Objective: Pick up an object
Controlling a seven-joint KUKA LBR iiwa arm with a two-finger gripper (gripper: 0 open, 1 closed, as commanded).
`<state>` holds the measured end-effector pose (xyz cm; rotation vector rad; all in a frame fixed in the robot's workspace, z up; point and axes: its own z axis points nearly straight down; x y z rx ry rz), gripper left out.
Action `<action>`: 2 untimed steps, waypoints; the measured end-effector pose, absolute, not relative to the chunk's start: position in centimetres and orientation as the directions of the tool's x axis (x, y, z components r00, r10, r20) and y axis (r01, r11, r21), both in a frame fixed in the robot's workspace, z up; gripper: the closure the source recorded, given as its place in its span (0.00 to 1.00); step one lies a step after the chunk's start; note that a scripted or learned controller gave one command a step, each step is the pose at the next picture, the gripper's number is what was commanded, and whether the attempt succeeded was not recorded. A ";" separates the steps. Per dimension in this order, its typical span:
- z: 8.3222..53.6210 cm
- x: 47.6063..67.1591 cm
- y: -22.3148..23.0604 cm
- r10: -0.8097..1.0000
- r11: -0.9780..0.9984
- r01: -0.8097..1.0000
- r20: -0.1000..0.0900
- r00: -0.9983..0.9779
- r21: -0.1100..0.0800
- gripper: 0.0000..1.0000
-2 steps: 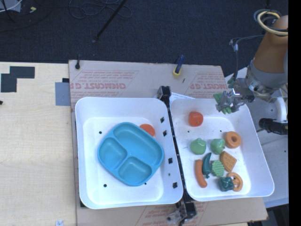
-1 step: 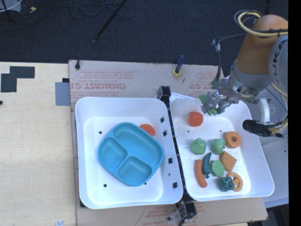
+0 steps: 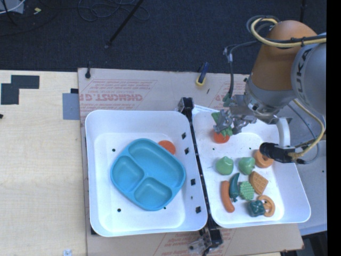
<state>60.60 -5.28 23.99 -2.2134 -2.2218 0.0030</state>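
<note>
My gripper (image 3: 225, 128) hangs over the back left corner of the right bin (image 3: 298, 196). Its fingers are shut on a small red toy vegetable with a green top (image 3: 221, 137); the red end shows just below the fingertips. Further toys lie in the same bin: two green pieces (image 3: 224, 166) (image 3: 245, 165), an orange ring (image 3: 262, 159), a tan waffle piece (image 3: 258, 183), an orange carrot (image 3: 227, 197), a green corn cob (image 3: 246, 190) and a teal piece inside a pretzel (image 3: 257, 208).
The left bin (image 3: 98, 143) holds a blue divided plate (image 3: 146, 174) with a small orange-red piece (image 3: 167, 146) at its back edge. A black divider rail (image 3: 193, 159) runs between the bins. The arm and its cables cover the right bin's back right.
</note>
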 end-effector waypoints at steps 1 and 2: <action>22.7 59.7 0.3 1.000 0.005 1.000 0.003 -0.005 -0.006 1.00; 23.6 57.0 3.6 1.000 0.003 1.000 0.002 -0.003 -0.007 1.00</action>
